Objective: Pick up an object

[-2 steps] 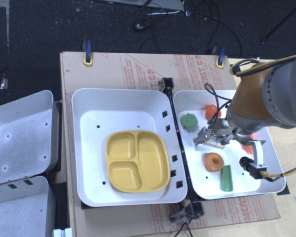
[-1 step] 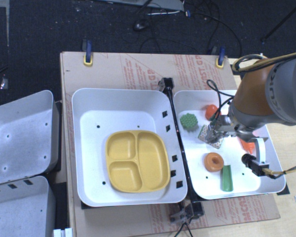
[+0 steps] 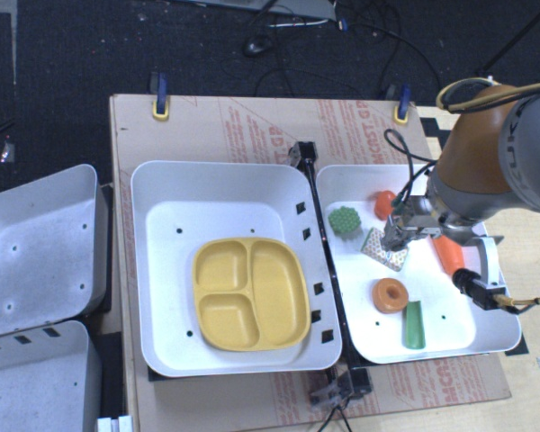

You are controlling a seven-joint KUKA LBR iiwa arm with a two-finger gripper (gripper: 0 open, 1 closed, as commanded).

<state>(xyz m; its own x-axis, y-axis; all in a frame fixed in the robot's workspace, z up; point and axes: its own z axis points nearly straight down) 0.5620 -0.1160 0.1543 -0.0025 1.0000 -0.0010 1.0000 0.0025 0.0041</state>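
My gripper hangs low in the right bin, directly over a small grey speckled block near the bin's middle. Its wrist body hides the fingers. A green bumpy ball lies just left of the gripper. An orange-red piece sits behind it, and an orange carrot-like piece lies to its right, partly under the arm. Toward the front lie an orange ring and a green stick.
The left bin holds a yellow three-compartment plate. A black divider rail runs between the bins. The arm's orange band looms over the right bin's back right corner. Blue clamps hold the cardboard base.
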